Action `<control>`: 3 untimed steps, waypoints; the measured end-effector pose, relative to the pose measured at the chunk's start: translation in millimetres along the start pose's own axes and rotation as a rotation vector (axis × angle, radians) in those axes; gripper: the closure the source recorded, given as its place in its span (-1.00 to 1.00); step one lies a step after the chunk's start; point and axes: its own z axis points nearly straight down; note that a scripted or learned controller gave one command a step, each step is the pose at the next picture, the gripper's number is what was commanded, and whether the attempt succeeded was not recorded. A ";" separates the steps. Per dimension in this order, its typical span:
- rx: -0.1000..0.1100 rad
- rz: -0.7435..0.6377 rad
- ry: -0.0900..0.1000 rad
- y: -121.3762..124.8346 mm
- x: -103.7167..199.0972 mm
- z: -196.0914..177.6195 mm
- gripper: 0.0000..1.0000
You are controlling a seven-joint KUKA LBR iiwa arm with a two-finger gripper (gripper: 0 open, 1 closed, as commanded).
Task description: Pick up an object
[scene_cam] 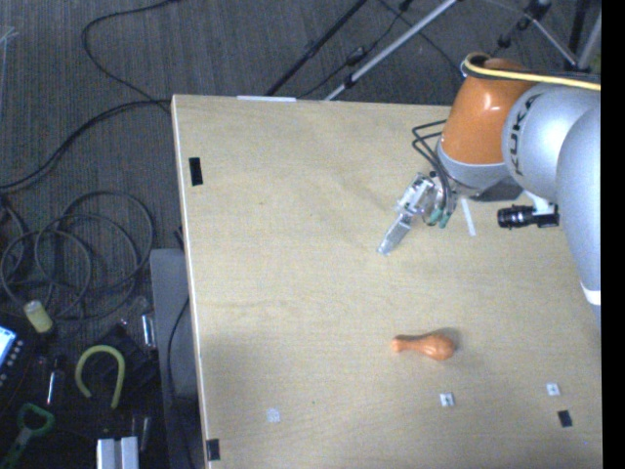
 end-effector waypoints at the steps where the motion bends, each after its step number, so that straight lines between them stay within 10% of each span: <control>1: 0.001 0.330 0.001 -36.0 10.3 -45.0 -1.00; 2: 0.000 0.354 0.001 -40.1 -25.2 0.9 -1.00; 3: 0.000 0.352 -0.003 -38.7 -25.6 -9.1 1.00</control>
